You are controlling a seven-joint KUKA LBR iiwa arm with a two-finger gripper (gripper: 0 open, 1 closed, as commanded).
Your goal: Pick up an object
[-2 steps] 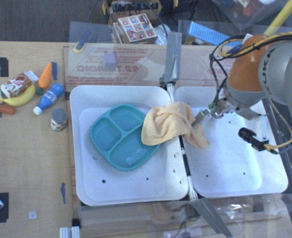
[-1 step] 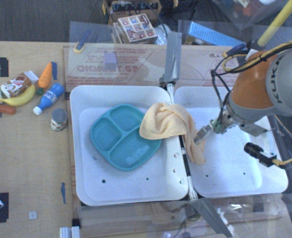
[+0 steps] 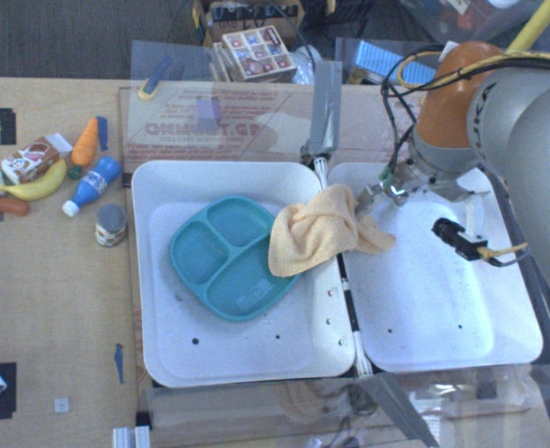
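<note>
Cloth [image 3: 323,231], yellow and crumpled, lies draped over the divide between the two bins, its left part resting on the blue plate [image 3: 226,258] in the left bin [image 3: 153,278]. Your gripper [image 3: 366,200] sits at the cloth's upper right corner; it looks to be touching or pinching that edge, though I cannot tell how its jaws stand. Take a thick fold, then lift straight up so the cloth clears the plate and the bin rims. Outside, a banana [image 3: 37,184], bottle [image 3: 91,185] and can [image 3: 111,225] lie well apart.
</note>
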